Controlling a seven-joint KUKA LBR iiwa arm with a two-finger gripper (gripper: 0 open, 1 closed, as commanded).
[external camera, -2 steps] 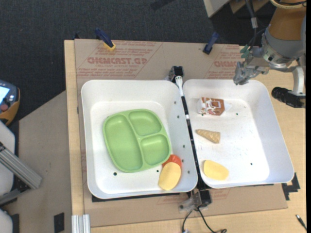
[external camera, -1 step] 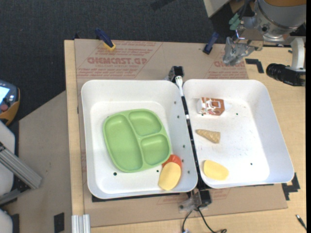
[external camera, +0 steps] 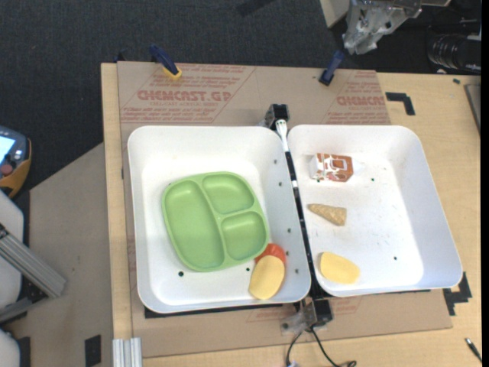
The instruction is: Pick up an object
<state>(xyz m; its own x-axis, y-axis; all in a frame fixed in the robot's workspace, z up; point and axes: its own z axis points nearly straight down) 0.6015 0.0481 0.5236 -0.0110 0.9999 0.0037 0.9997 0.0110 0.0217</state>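
Camera view: objects (external camera: 327,214) lie well below the fingers (external camera: 359,43).

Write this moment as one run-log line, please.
gripper: above bench, beyond bins | left bin: green tray | right bin: orange-white packet | grasp: none seen

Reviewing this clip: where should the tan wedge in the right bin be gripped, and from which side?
Probably from straight above, across the narrow width near the middle of the tan wedge. It lies flat in the right bin, long axis running left to right, with bare floor around it.

Bright, even overhead light; soft shadows, slight blur.
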